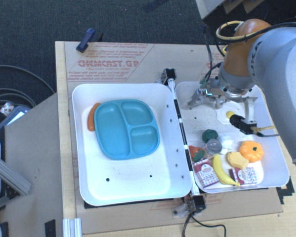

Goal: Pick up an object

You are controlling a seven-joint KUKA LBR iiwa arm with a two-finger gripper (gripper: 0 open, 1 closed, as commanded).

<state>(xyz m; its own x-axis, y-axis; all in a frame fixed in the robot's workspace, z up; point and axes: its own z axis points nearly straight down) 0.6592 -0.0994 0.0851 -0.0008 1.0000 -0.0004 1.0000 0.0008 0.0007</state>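
I see my claw (207, 98) over the far end of the right bin (200, 120), grip state I cannot tell, while the banana (221, 171) lies toward the near end, its long axis running roughly far-to-near.

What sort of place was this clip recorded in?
Likely a robotics lab bench: a grey robot arm, two shallow white plastic bins, and toy food like a yellow plastic banana.
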